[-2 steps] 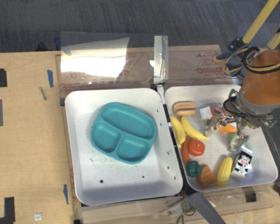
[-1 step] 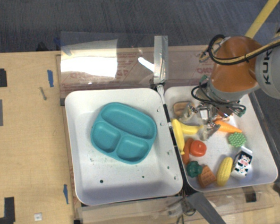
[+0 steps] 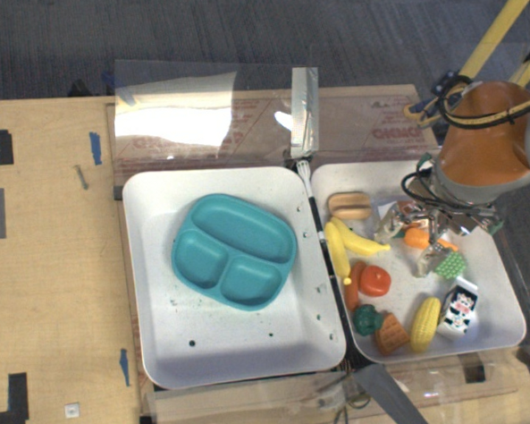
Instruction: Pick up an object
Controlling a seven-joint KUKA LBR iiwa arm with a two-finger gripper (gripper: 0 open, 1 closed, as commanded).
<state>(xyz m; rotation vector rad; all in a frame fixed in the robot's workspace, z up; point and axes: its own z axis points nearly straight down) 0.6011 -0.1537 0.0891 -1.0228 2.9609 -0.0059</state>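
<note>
The gripper (image 3: 425,233) hangs low in the right bin (image 3: 508,313), right above a small orange ball (image 3: 416,238). Whether it grasps anything, I cannot tell.

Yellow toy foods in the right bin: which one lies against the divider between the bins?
The banana, curved along the right bin's left wall; the corn cob lies near the front, away from it.

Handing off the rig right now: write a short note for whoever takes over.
Gripper: down in the right bin among the toy food, near an orange piece; finger state unclear.
Right bin: banana, hot dog, tomato, corn, milk carton.
Left bin: teal divided plate.
Done: nothing visibly lifted.
Left: grasp one object and lift it.
</note>
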